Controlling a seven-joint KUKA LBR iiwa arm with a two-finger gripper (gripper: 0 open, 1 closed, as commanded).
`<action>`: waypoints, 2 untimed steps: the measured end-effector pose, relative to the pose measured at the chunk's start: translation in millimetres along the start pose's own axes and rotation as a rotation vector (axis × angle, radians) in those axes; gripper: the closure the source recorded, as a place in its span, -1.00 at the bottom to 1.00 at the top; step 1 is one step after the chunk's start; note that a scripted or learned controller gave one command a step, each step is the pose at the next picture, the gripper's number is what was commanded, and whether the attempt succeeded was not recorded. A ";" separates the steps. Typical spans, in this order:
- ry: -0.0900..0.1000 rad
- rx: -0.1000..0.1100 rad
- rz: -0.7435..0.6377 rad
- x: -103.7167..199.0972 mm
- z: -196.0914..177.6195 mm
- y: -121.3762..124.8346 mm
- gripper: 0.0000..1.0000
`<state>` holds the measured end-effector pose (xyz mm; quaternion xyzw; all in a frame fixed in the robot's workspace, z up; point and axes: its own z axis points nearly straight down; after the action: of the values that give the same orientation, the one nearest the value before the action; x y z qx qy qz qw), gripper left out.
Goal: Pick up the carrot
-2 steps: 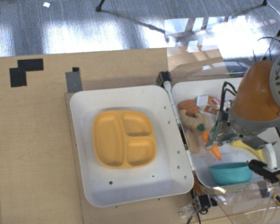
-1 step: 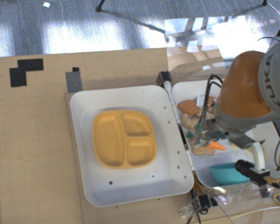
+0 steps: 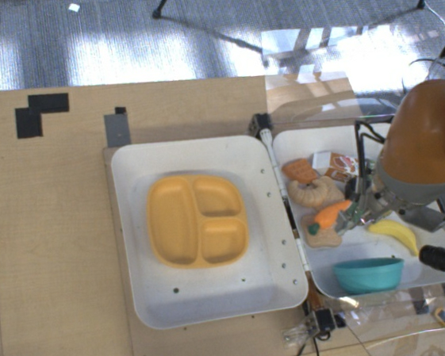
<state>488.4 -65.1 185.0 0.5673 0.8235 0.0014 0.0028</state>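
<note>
The carrot [image 3: 332, 214] is orange with a green tip at its left end. It lies in the right bin [image 3: 330, 284], resting partly on a tan round piece [image 3: 323, 238]. My gripper [image 3: 356, 212] is low over the bin, right at the carrot's right end and touching or nearly touching it. The orange-banded wrist [image 3: 424, 138] covers the bin's right side and hides part of the gripper.
Around the carrot lie a tan bagel-like ring [image 3: 316, 193], a reddish-brown piece [image 3: 300, 171], a white and red packet [image 3: 338, 166], a banana [image 3: 396, 234] and a teal bowl [image 3: 368, 274]. The left bin [image 3: 213, 302] holds a yellow divided plate [image 3: 198, 219].
</note>
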 end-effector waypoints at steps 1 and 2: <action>0.001 0.000 -0.001 0.7 0.1 0.4 -1.00; 0.001 -0.004 0.327 -58.1 85.2 13.0 -1.00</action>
<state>521.8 -114.9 100.1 0.6937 0.7202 0.0039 0.0032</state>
